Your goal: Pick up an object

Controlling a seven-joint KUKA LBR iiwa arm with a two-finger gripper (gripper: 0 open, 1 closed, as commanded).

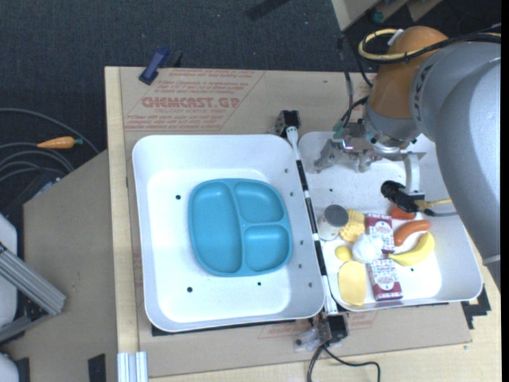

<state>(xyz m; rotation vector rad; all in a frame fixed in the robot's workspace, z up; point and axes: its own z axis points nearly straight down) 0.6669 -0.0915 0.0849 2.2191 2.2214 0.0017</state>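
Gripper (pixel 350 151) poised over right bin's (pixel 461 281) far end, apparently holding nothing, grip state unclear; toy food (pixel 380 249) heaped at near end, within reach.

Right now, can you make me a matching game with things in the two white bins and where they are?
Things:
1. blue divided plate
2. banana
3. gripper
4. red carton

Places:
A. near edge of the right bin
B. over the far end of the right bin
C. middle of the left bin
D. right bin, beside the red sausage

Pairs: 1-C, 2-D, 3-B, 4-A
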